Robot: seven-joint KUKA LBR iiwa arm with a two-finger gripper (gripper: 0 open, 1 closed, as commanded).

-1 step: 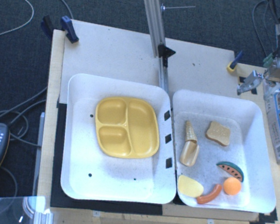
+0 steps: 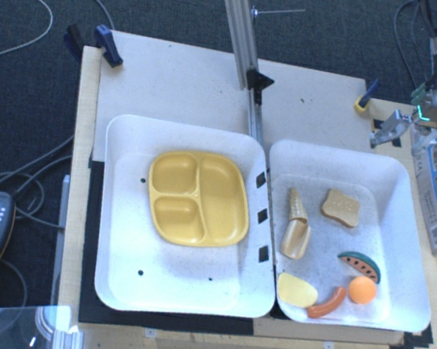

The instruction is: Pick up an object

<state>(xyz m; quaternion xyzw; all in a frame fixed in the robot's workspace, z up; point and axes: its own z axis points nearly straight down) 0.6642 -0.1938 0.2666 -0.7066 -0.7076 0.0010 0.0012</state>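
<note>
Toy foods lie loose in the right bin point(image 2: 410, 198), among them bread slice point(image 2: 340, 207), melon wedge point(image 2: 361, 265) and orange ball point(image 2: 361, 290), spread apart for single grasps. Pincer point(image 2: 394, 127) is parked beyond the bin's upper right rim, nothing held; its opening cannot be told.

You see 2 white speckled bins point(image 2: 122, 196), a yellow 3-compartment tray point(image 2: 197, 197), a tan bread slice point(image 2: 340, 208), a beige cone point(image 2: 296, 226), a red-and-green watermelon slice point(image 2: 361, 265), an orange ball point(image 2: 361, 290), a pale yellow piece point(image 2: 297, 290), a reddish-orange sausage point(image 2: 327, 303).
</note>
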